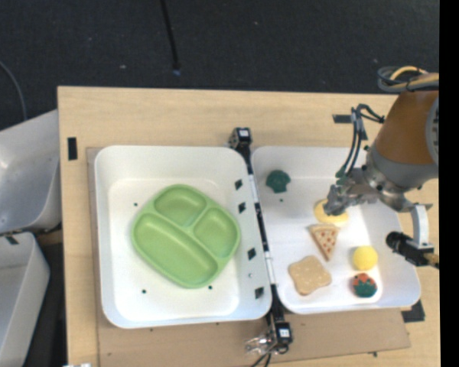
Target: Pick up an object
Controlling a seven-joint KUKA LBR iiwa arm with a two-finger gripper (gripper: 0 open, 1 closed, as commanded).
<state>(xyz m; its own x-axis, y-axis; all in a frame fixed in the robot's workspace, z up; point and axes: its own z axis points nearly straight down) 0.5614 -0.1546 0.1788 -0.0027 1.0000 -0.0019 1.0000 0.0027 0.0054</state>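
While the hand point(336, 204) sits low over a yellow piece point(329, 214) in the right bin point(398, 293), its grip cannot be told. Close below lie a pizza slice point(324, 241), toast point(309, 274), a yellow ball point(364, 258) and a green-red toy point(363, 284); a green plate point(185, 235) lies in the left bin point(107, 281).

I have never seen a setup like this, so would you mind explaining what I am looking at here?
This is one camera fixed above a wooden bench, looking down at a slant. The grey and orange shape at the right is a robot arm; its gripper is down over a yellow piece in the right bin. I cannot tell whether it holds anything. That bin also has toy food: a dark green piece, a pizza slice, a toast slice, a yellow ball and a small red and green item. The left bin holds a green divided plate.
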